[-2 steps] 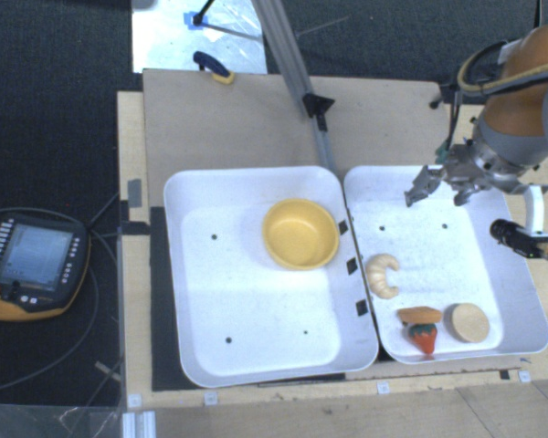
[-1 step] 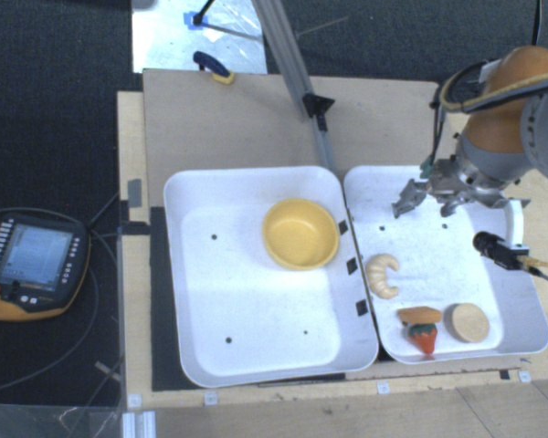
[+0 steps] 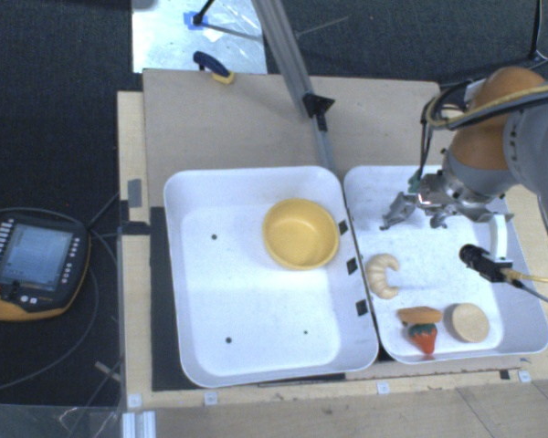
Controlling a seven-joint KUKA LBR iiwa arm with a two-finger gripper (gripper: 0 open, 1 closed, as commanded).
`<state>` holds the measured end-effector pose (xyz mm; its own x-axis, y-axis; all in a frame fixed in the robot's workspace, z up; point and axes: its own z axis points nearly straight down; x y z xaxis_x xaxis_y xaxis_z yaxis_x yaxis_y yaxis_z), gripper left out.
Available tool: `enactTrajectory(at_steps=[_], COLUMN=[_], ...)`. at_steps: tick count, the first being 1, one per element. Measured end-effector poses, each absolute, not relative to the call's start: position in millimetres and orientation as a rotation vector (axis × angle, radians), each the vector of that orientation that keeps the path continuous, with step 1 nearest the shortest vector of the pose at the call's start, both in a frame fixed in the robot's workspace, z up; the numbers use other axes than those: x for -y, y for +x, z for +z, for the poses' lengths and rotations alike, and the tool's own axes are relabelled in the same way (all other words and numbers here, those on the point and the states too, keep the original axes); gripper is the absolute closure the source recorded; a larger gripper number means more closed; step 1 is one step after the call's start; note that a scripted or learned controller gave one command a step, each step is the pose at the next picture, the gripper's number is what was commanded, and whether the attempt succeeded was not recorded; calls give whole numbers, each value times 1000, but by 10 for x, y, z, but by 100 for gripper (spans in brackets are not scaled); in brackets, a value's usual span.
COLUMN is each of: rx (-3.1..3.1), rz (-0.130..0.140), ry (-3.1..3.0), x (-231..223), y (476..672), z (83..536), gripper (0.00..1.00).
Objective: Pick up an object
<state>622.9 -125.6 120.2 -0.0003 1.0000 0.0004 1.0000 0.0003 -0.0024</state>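
Observation:
The right bin (image 3: 521, 336) holds a pale croissant-shaped piece (image 3: 382, 275) near its left wall. At its front lie a small orange-brown item (image 3: 419, 315), a red piece (image 3: 425, 338) and a round beige disc (image 3: 467, 322). A yellow bowl (image 3: 300, 234) sits in the left bin (image 3: 219, 336), at the back right. My gripper (image 3: 397, 217) hangs over the back left part of the right bin, above and behind the croissant piece. It is open, its fingers are spread, and nothing is between them.
A grey pole (image 3: 288, 48) slants over the bench behind the bins, ending in a black clamp (image 3: 317, 106). A black cable plug (image 3: 475, 258) hangs off the arm over the right bin. A teach pendant (image 3: 32, 263) lies on the floor at the left.

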Motion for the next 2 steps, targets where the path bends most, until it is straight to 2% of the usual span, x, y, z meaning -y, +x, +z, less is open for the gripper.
enactTrajectory(at_steps=[1,2], rx=[2221,2223], rz=[1,-2], ry=[-2221,-2223], x=[1254,1256], y=[6228,6237], z=[892,1014], gripper=[0,100])
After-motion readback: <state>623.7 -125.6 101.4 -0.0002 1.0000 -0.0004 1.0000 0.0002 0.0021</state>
